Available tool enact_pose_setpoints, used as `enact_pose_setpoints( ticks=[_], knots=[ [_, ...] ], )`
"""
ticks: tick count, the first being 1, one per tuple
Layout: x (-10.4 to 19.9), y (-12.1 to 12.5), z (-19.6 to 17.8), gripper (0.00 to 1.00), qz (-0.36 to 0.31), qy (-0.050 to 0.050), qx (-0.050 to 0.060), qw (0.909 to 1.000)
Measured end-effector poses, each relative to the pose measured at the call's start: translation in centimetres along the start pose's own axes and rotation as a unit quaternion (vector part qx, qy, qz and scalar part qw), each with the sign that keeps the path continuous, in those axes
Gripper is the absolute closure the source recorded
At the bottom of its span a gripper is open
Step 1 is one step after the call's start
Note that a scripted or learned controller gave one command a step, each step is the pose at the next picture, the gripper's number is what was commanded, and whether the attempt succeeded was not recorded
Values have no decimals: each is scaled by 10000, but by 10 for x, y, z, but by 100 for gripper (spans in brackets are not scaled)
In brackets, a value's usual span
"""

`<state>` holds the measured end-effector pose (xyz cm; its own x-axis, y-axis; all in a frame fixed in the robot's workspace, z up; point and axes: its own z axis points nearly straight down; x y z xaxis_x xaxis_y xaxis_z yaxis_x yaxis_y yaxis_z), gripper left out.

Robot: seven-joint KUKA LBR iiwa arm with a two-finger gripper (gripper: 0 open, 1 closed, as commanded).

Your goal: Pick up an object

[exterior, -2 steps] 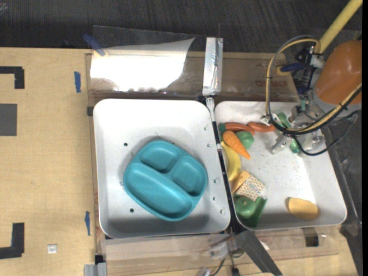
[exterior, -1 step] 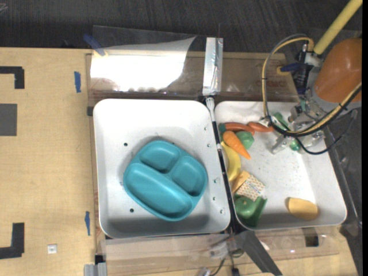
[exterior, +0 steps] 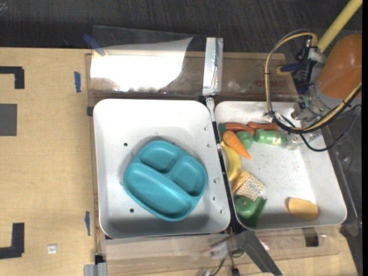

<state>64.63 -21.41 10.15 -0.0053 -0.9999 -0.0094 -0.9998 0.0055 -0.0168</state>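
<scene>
Wooden bench (exterior: 40, 154) w/ two white bins: teal tray (exterior: 165, 179) in left bin (exterior: 109, 131), toy food incl. carrot (exterior: 236, 144) along right bin's (exterior: 328, 177) left wall, my gripper (exterior: 302, 111) over its far-right corner, can't tell its state.

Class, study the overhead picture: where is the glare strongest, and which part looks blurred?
In the camera view, glare washes out the clear sheet behind the left bin; the foil strip also shines. The arm at the right edge looks soft and blurred, while the teal plate is sharp.
</scene>
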Motion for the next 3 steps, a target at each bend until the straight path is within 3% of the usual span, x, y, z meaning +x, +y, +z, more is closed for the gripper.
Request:
enact_pose_setpoints(
  ticks=[1,2,3],
  knots=[
    [-59,-7,-96,100,-545,41,2,9985],
    [-35,-26,-231,100,1,48,-5,10000],
    [-4,-24,-164,100,-598,14,-87,9982]
  ],
)
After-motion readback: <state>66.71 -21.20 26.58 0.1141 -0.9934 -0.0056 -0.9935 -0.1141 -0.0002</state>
